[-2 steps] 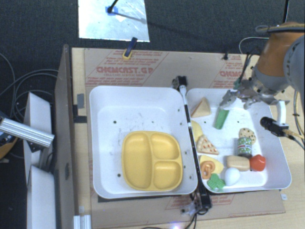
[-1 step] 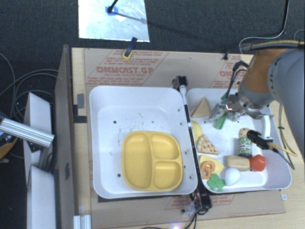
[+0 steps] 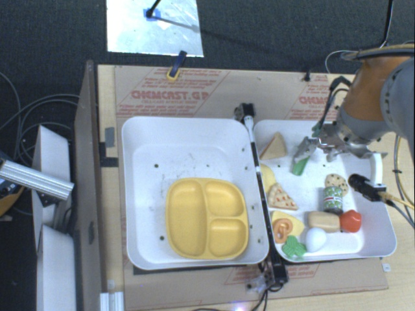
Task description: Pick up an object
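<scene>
Bins: two white bins sit side by side on the surface (image 3: 194,86), which is covered in brown cardboard with red letters.
Left bin (image 3: 149,141): it holds one thing, a yellow tray (image 3: 207,218).
Yellow tray: smooth plastic with round corners and three dips, one long and two small.
Right bin (image 3: 382,238): it holds about ten small toy foods, all close together.
Wedge: one pale tan cheese-shaped wedge (image 3: 275,146) lies near the back left corner of the right bin.
Green piece: one small green stick-shaped toy (image 3: 299,167) lies just under the pincer.
Pizza: one flat pizza slice (image 3: 281,197) with red dots lies by the left wall.
Cookie: one round cookie (image 3: 336,181) with dark dots.
Can: one little can (image 3: 332,201) with a green label stands just in front of the cookie.
Bread: one tan block (image 3: 323,221) touches the can.
Tomato: one round red toy (image 3: 351,221) sits right beside the tan block.
Egg: one smooth white egg (image 3: 316,240) lies at the front.
Green leafy toy: one bumpy green toy (image 3: 294,247) touches the egg.
Orange ring: one orange ring shape (image 3: 283,228) lies on a pale yellow piece.
Arm: one grey arm with an orange band (image 3: 379,80) comes in from the right.
Pincer (image 3: 303,151): its grey metal tips are down in the right bin, right above the green piece; I cannot tell if they are spread or pressed together, or if they are pinching it.
</scene>
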Motion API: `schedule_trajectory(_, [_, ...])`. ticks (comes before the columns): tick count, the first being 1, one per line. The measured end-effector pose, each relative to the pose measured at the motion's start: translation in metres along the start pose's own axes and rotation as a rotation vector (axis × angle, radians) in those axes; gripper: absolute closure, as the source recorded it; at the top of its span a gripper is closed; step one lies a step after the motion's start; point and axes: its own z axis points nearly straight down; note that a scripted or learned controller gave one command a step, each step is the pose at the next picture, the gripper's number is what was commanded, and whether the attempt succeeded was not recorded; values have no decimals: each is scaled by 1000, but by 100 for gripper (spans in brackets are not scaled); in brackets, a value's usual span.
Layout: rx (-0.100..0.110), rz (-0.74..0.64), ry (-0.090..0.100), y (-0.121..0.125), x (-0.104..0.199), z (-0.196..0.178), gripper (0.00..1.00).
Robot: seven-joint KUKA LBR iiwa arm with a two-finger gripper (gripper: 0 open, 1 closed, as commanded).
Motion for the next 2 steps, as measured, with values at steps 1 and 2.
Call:
schedule_trajectory(1, [4, -5, 1, 5, 20, 41, 0])
schedule_trajectory(2, [-10, 0, -4, 33, -15, -58, 0])
